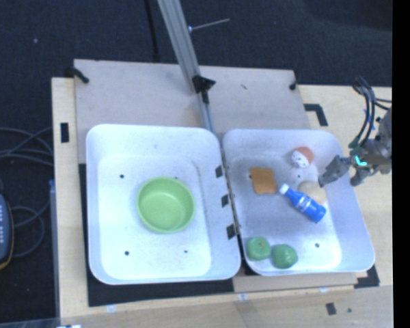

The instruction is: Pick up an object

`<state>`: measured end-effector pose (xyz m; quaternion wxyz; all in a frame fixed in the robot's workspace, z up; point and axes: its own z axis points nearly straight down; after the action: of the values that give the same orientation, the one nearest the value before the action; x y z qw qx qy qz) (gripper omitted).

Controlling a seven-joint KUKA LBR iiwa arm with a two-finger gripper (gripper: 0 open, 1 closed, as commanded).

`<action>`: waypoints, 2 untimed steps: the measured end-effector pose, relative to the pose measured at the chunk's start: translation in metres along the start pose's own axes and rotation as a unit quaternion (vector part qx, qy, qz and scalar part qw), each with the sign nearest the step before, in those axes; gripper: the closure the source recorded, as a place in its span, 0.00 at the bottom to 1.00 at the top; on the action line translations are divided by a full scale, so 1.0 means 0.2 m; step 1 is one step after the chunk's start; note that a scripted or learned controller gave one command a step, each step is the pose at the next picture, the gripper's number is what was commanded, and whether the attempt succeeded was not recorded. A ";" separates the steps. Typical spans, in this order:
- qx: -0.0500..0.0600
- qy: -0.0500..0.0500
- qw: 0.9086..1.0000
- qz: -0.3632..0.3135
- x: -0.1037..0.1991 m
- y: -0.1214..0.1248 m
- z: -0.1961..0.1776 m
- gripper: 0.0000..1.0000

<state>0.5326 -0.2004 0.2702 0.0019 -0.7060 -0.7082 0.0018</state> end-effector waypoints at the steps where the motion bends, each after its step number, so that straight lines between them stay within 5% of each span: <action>1: 0.000 0.000 1.000 0.000 0.00 0.00 0.00 0.00; 2: 0.002 0.000 1.000 0.000 0.02 -0.04 0.28 0.00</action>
<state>0.5234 -0.1963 0.2135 0.0036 -0.7061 -0.7081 0.0029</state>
